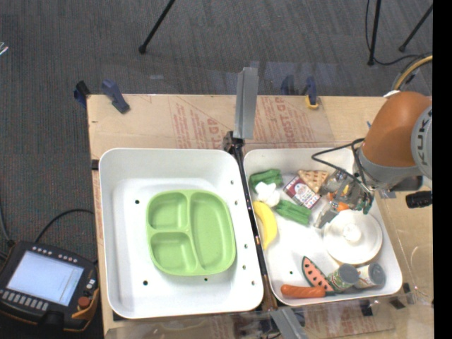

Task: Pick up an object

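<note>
gripper: low in right bin, above white lid; grip state can't tell
left bin: green tray

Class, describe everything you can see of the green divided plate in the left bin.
The green divided plate is pale lime and looks like plastic, a rounded rectangle with three compartments: two small ones on its left, one long one on its right. It lies flat and upright, slightly rotated, on the floor of the left bin, with nothing in it.

Grey arm, orange band, black cable
</note>
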`<action>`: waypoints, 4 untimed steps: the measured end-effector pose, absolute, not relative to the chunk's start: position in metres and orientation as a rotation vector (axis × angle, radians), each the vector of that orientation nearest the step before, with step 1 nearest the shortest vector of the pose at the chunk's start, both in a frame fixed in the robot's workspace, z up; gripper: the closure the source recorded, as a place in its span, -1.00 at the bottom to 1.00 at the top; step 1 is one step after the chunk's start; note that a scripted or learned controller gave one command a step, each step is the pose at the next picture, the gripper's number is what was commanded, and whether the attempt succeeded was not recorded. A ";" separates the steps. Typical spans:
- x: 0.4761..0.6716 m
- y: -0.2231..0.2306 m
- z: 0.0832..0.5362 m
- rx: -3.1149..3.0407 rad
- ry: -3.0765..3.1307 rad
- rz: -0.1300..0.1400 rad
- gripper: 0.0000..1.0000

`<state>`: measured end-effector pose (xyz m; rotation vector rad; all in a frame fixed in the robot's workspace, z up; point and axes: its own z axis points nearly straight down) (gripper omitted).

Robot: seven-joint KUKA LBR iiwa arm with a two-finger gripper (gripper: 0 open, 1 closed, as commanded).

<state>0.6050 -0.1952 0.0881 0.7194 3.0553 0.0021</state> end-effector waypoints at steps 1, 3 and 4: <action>0.607 -0.193 0.099 0.707 3.056 0.002 1.00; 0.636 -0.211 0.088 0.979 2.983 0.002 -1.00; 0.615 -0.145 0.088 1.228 2.892 0.002 -1.00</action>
